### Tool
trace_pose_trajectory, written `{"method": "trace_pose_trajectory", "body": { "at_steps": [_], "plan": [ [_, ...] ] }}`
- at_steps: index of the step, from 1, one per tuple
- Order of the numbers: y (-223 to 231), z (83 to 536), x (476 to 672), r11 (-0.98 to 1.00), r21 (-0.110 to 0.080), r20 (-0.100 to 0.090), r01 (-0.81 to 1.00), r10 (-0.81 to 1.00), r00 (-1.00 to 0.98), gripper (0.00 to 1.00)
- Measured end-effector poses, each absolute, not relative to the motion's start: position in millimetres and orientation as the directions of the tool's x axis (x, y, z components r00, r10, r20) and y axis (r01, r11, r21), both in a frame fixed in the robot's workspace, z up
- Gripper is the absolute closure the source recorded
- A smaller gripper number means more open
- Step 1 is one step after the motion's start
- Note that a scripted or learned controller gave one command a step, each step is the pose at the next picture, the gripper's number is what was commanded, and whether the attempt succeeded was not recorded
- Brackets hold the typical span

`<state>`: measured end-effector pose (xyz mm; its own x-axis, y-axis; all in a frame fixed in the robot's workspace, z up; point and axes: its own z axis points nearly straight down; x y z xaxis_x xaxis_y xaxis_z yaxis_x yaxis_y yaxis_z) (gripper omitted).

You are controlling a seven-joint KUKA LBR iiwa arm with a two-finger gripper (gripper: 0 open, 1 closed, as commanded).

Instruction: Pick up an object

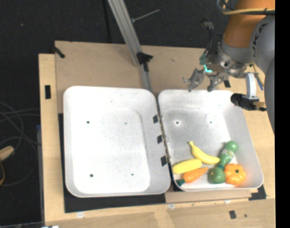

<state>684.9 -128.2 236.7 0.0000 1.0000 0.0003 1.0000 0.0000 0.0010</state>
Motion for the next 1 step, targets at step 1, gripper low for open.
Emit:
{"method": "trace_pose_trajectory", "body": {
  "at_steps": [1],
  "plan": [
    [-128.2,236.7,684.9,0.0,0.001,0.0,1.0,1.0,0.0,0.0]
  ]
}}
